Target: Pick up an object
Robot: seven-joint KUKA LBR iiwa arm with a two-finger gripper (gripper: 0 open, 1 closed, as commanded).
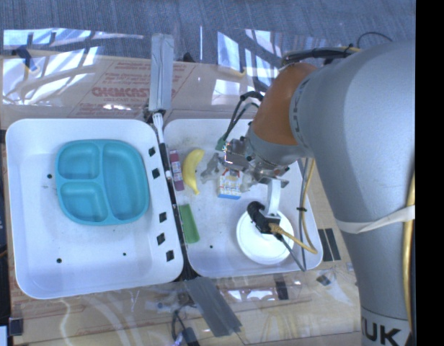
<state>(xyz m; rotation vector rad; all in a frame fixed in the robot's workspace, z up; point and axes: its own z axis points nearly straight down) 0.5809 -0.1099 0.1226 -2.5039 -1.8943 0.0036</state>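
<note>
Though its opening cannot be told, the gripper (233,166) hangs over a boxy carton (228,188) near a curved yellow banana (192,170).

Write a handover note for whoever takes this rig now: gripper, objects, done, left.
Gripper: down in the right bin, directly over a small printed box; its grip can't be judged from this view.
Same bin: banana, green block, white dish.
Left bin: teal divided plate.
Done: the approach; nothing visibly lifted.
Left: grasp and lift one object.
</note>
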